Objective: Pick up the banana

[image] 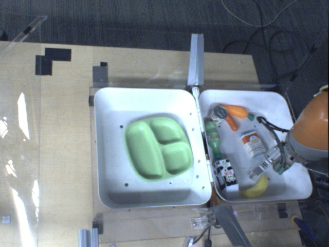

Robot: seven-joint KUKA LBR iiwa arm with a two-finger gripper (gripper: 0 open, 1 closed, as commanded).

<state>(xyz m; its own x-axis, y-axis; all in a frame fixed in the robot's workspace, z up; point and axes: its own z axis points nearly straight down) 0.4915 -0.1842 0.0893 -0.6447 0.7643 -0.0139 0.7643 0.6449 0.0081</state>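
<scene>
Jaws of the metal two-finger gripper [263, 168] sit low in the right shallow white bin [280, 103], just above the curved yellow banana [256, 188]; whether they stand wide or narrow cannot be told from this slanted overhead view, and nothing is visibly clamped between them. The banana lies against the near wall of that bin, towards its front edge. Beside it, to the left, rests a small black-and-white box [225, 172]. Further back in the same bin lie a flat white packet with red print [252, 143], an orange carrot-shaped toy [237, 111] and a green bottle-like item [212, 134] along the dividing wall. The left shallow white bin [109, 107] holds a pale green three-compartment plastic tray [158, 147]. Both bins rest on the light wooden worktop [56, 133]. The grey arm with its orange band [312, 121] enters from the right.
</scene>
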